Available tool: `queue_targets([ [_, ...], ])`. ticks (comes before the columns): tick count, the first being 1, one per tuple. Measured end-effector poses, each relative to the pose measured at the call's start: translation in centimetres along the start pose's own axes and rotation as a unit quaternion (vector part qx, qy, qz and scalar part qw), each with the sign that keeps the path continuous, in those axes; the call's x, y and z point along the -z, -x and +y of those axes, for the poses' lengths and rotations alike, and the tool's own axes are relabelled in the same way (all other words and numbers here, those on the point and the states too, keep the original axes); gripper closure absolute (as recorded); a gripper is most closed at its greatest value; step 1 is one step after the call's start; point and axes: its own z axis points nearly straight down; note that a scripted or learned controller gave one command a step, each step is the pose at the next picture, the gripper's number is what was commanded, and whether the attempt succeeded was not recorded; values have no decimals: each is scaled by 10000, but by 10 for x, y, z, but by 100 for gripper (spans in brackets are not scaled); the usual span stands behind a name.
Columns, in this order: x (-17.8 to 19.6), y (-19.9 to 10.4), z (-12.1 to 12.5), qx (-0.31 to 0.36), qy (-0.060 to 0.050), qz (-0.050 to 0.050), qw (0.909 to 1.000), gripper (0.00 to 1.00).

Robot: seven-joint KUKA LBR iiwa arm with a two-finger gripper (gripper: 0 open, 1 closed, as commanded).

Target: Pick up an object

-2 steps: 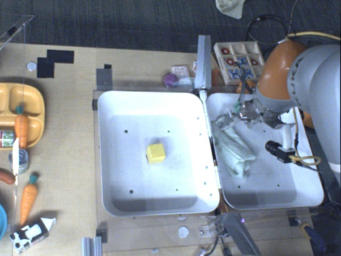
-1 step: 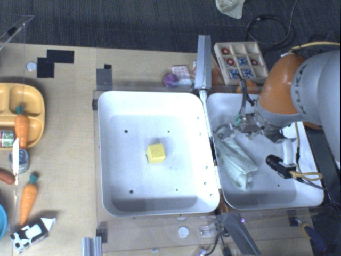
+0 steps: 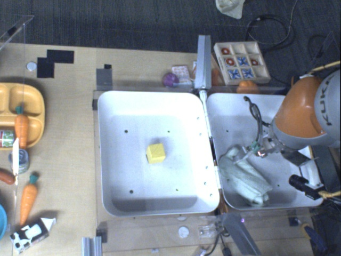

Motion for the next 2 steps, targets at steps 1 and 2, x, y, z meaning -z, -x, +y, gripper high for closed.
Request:
queue_targets([
  [1, -1, -7, 50, -209, -8, 11, 9998, 0],
  [2, 5, -25, -36, -313, -67, 32, 9995, 0],
])
